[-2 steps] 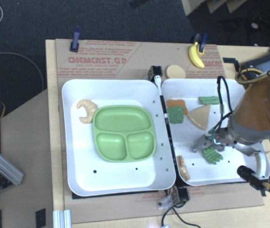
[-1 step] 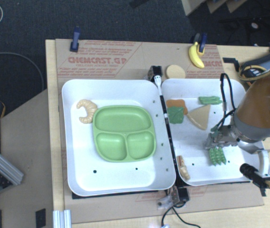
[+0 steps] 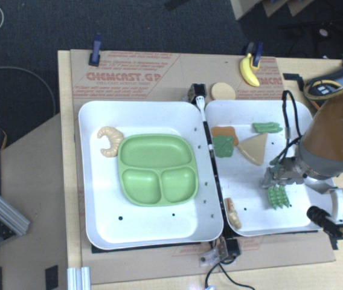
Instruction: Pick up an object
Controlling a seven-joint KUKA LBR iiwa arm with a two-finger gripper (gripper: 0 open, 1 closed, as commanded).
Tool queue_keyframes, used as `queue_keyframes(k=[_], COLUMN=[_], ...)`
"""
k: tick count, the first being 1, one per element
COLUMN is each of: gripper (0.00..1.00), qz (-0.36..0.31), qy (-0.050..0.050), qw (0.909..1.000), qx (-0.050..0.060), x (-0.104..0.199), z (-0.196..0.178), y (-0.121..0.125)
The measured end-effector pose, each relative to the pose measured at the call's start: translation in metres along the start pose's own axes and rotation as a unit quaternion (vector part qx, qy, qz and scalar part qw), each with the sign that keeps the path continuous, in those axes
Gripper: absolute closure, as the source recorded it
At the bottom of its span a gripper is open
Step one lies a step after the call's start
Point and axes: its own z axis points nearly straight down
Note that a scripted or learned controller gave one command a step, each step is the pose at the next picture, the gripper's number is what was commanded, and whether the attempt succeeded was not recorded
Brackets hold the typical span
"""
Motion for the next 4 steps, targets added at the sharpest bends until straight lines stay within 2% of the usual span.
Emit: queue_keyframes(k=[1, 3, 4], gripper=[1.00, 1.00, 1.00], qz=[-0.002, 0.000, -0.005], qy=[0.002, 0.000, 0.001], qw=[1.0000, 1.0000, 1.0000], qx=[0.003, 0.000, -0.003], x=[0.034, 0.032, 0.092], z=[-0.003, -0.023, -0.084], y=[-0.019, -0.018, 0.022])
